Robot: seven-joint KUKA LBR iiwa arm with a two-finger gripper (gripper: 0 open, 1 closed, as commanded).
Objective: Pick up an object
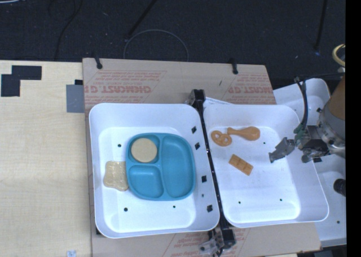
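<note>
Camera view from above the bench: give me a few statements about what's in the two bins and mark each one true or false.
1. The blue divided tray lies in the left bin. True.
2. A round tan disc sits in one tray compartment. True.
3. The hand holds the orange rectangular block. False: the block lies apart on the right bin floor.
4. The pale yellow piece lies in the right bin. False: it lies in the left bin, beside the tray.

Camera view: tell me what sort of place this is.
Likely a robot lab's grasping test bench: two white bins clamped side by side on cardboard, toy food and a blue divided tray inside, cables on dark carpet behind, gripper reaching in.
</note>
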